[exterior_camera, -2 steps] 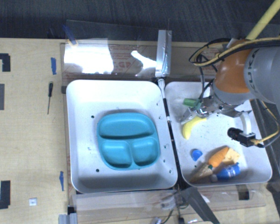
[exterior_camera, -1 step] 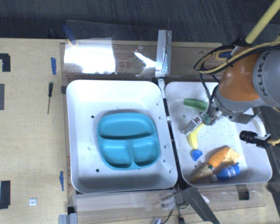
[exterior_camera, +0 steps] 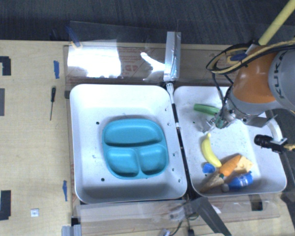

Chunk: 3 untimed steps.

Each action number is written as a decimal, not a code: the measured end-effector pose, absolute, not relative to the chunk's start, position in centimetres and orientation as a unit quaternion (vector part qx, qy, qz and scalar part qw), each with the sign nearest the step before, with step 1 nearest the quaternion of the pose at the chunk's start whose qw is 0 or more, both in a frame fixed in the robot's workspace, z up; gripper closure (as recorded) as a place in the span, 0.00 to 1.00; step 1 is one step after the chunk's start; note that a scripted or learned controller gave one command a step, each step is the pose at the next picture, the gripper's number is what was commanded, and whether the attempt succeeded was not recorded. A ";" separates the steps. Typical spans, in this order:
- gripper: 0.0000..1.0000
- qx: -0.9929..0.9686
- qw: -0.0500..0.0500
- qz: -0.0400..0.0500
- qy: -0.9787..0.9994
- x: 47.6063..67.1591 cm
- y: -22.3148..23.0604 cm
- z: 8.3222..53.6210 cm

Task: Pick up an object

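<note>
In the right bin [exterior_camera: 273, 181] lie a yellow banana [exterior_camera: 210, 152], a green stick-like item [exterior_camera: 205, 108], an orange-and-tan piece [exterior_camera: 233, 165], a blue bottle-like item [exterior_camera: 238, 181], a small blue piece [exterior_camera: 208, 168] and a brown piece [exterior_camera: 212, 182]. My gripper [exterior_camera: 212, 124] hangs low over the bin's upper middle, just below the green item and above the banana's top end. Nothing shows between its fingers.
The left bin [exterior_camera: 83, 107] holds a blue divided plate [exterior_camera: 134, 147]. A metal divider [exterior_camera: 171, 58] stands behind the bins. Black and yellow cables [exterior_camera: 226, 58] loop above the orange wrist band [exterior_camera: 253, 85]. A screwdriver [exterior_camera: 52, 100] lies on the bench at left.
</note>
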State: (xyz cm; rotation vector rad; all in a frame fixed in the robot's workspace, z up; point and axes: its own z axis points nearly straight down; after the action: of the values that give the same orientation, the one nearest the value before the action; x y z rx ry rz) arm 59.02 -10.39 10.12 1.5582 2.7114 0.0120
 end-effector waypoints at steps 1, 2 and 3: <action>0.00 0.498 0.006 0.003 0.867 59.0 -10.4 10.0; 0.00 0.335 0.000 0.001 0.942 54.8 -10.8 9.4; 1.00 0.336 0.002 0.002 0.942 54.9 -10.8 10.5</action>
State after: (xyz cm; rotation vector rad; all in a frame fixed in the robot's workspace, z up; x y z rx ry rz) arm 54.93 -10.77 10.49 1.0533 2.9547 0.0066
